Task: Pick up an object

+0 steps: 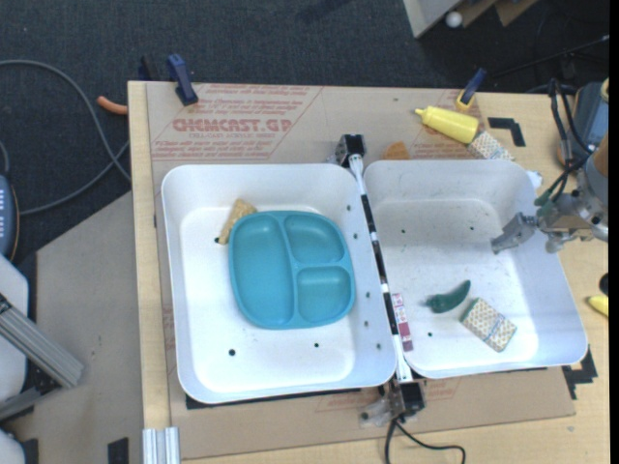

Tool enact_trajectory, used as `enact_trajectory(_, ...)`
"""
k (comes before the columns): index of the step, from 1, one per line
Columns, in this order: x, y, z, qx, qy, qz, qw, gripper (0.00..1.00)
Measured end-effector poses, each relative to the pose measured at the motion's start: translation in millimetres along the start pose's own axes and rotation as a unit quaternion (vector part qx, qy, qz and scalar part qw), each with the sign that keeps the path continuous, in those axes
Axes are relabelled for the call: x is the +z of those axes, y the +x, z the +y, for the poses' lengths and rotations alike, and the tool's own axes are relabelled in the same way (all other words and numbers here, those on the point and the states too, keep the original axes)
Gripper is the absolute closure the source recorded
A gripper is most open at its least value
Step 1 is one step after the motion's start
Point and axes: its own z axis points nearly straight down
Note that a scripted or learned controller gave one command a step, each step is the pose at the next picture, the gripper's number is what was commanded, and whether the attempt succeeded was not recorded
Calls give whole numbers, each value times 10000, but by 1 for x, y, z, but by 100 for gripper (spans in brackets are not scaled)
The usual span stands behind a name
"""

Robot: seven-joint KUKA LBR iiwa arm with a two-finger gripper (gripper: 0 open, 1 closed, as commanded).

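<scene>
In the right bin (455,187) lie a dark green curved object (450,299) and, just to its right, a small patterned tan block (488,324). The left bin (193,220) holds a teal divided plate (290,269) with a tan piece (235,218) tucked at its upper left corner. My gripper (532,232) hangs over the right bin's right rim, above and to the right of the green object and the block. Nothing shows in its grasp.
A yellow bottle (447,122) lies on the bench behind the right bin, with a small orange piece (397,150) near it. Blue clamps (181,77) (471,87) stand at the bench's back edge. A black divider strip (379,269) runs between the bins.
</scene>
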Motion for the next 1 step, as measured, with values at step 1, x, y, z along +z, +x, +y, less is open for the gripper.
enact_trajectory(1,66,94,-45,-10,12,9,10000,0)
